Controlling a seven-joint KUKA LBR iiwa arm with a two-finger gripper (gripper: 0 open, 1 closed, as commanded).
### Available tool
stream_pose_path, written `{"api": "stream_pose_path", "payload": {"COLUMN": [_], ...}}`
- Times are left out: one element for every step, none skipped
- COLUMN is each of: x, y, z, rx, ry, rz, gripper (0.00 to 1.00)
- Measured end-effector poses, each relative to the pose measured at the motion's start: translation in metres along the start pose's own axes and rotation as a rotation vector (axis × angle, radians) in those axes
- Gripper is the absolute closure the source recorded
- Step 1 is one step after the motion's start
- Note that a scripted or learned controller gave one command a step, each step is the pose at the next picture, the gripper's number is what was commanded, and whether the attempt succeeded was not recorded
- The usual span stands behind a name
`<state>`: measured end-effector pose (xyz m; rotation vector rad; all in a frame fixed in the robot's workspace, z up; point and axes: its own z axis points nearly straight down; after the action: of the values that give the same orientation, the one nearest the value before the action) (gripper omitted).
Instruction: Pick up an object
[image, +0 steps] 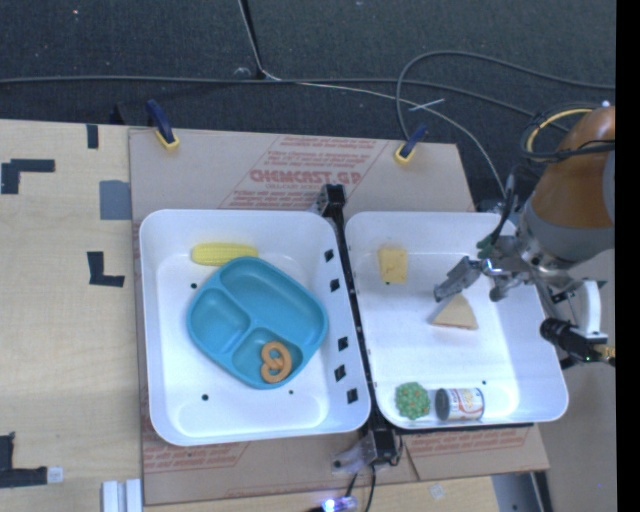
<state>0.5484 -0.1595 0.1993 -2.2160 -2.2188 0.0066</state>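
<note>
My gripper (472, 288) hangs over the right bin (530, 350), open, with its fingers spread and nothing between them. Just below it a tan wedge (456, 316) lies on the bin floor, close to the left fingertip. A yellow cube (393, 265) sits to the wedge's upper left. At the bin's front edge a green broccoli piece (411, 400) rests next to a small can (460, 403) lying on its side.
The left bin (165, 330) holds a blue divided plate (250, 310) with a pretzel (275, 362) in one compartment, and a yellow corn cob (223, 254) behind it. A black divider (345, 300) separates the bins. Cables run behind the bench.
</note>
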Motion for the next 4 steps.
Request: {"api": "stream_pose_path", "payload": {"x": [0.004,-0.002,-0.002,-0.001], "y": [0.000,0.008,0.009,0.011], "z": [0.044,0.095,0.081,0.018], "rx": [-0.001,-0.004,-0.010,-0.012], "ry": [-0.001,-0.002,-0.004,-0.002], "rz": [0.000,0.000,-0.001,0.000], "gripper": [0.00,0.00,1.00,1.00]}}
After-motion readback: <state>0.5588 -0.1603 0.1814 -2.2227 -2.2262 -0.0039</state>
